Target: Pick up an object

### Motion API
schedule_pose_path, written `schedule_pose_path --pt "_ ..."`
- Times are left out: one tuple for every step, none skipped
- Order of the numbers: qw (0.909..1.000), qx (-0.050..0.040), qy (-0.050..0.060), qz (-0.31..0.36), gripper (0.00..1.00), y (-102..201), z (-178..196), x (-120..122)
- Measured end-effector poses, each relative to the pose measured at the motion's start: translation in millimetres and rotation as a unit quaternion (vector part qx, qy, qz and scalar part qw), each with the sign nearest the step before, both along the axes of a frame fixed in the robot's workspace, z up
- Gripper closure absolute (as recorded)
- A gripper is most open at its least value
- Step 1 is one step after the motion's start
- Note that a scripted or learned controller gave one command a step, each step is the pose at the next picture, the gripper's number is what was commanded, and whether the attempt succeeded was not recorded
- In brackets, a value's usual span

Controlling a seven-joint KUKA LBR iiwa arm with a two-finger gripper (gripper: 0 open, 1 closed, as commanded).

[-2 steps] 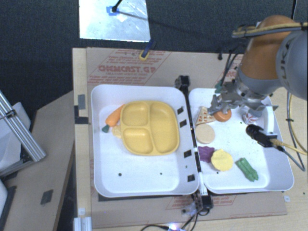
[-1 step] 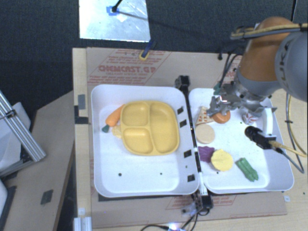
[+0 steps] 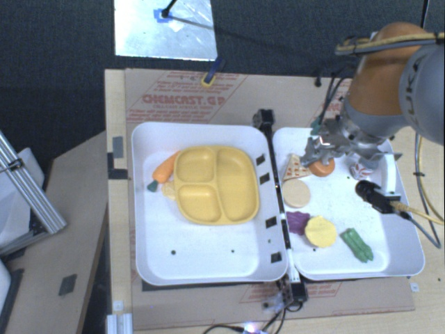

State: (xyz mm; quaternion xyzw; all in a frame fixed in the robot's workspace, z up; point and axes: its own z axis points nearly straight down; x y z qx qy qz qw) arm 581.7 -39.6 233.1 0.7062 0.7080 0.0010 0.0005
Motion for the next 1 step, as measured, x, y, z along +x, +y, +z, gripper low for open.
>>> schedule_pose_path --pt "1.0 -0.0005 0.001 -0.001 1.0 -1.8 -19.4 -6.5"
